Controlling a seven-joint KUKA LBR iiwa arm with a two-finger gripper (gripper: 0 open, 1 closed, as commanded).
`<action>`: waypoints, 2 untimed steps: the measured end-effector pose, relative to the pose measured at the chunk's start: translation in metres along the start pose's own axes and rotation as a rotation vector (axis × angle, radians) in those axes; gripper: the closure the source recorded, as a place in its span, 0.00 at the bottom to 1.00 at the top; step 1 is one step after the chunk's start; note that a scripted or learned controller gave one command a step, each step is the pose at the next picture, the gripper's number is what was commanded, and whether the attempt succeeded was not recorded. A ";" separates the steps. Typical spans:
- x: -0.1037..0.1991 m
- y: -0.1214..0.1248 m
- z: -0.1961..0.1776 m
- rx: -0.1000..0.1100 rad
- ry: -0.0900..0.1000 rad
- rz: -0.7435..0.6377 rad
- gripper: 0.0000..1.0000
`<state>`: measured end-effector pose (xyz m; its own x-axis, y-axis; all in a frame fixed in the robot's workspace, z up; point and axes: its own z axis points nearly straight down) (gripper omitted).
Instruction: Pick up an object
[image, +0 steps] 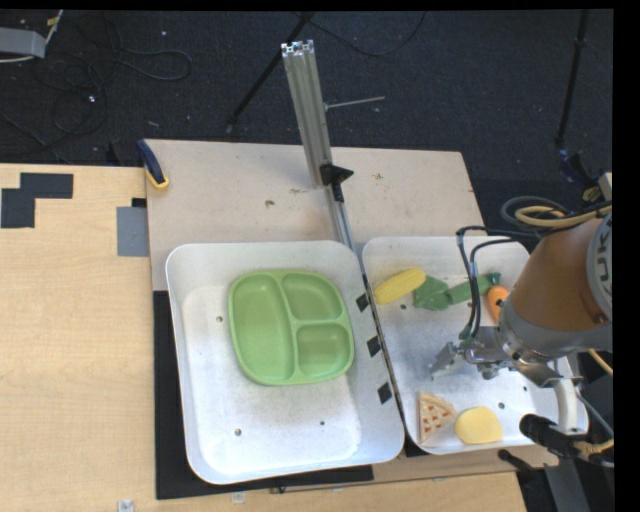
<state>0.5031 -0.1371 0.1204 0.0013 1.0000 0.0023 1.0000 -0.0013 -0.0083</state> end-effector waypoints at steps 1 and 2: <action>0.000 0.001 0.030 -0.006 0.001 -0.001 0.00; -0.001 0.004 0.017 -0.014 0.001 0.004 1.00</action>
<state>0.5067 -0.1378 0.1034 0.0051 1.0000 0.0031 1.0000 -0.0052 0.0057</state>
